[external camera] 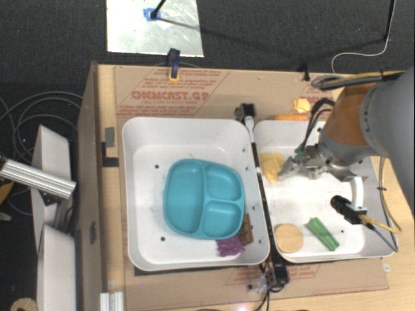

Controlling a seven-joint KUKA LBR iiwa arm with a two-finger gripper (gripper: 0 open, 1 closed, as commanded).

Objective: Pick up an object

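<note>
My gripper (pixel 290 168) hangs low in the right bin (pixel 363 251), at its left side. A pale yellow block (pixel 270 166) lies just left of it against the wall between the bins, touching or nearly touching the gripper's tip. Nothing can be seen held. A tan round disc (pixel 289 237) lies near the front of this bin, with a green stick-shaped piece (pixel 322 233) to its right. In the left bin (pixel 146 141) rests a teal divided plate (pixel 203 198), with a purple piece (pixel 228 246) and a small brown piece (pixel 246 233) at its front right edge.
An orange object (pixel 291 116) lies along the back rim of the right bin. The grey arm with its orange band (pixel 343 118) covers the bin's back right part. Cardboard (pixel 168 92) lies under both bins. A black clip (pixel 245 113) sits where the bins meet.
</note>
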